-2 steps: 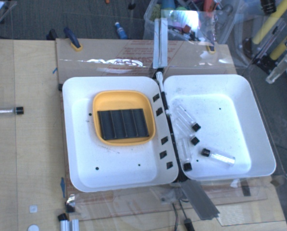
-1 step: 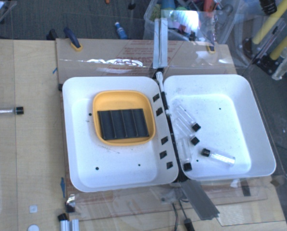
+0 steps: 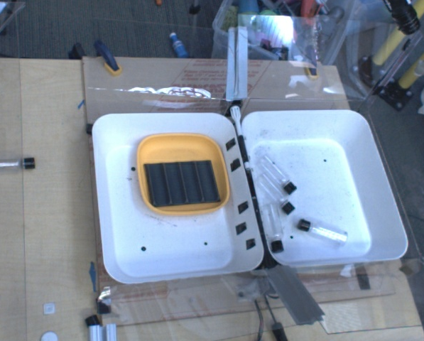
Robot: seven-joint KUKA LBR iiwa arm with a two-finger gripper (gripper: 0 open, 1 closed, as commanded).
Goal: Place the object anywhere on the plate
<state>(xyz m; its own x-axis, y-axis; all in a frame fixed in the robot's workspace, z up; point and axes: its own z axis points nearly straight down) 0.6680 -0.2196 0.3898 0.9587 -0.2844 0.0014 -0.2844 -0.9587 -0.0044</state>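
Vials point(image 3: 277, 190) of clear plastic with black caps are seen lying in the right bin point(image 3: 354, 130), four by the look of it. Three are gathered against the bin's left wall, roughly parallel and close together, though their transparent bodies are hard to separate from the white floor. A fourth vial point(image 3: 322, 231) lies apart toward the near side, its black cap pointing left and its body angled toward the near right corner.

None of them has been lifted, so the task is judged to be at its very start: a pick has not yet been made. The lone vial would probably be the easier target, since free space is left around it, whereas the clustered ones are crowded against the wall.

The yellow plate point(image 3: 183, 144) sits in the left bin point(image 3: 116, 190), and a dark ribbed insert point(image 3: 182, 183) covers much of its floor. A carry across the divider between the bins would be called for, followed by a release anywhere over the plate.

The end effector's state cannot be told from this view. Both bins rest on the desk point(image 3: 34, 226).
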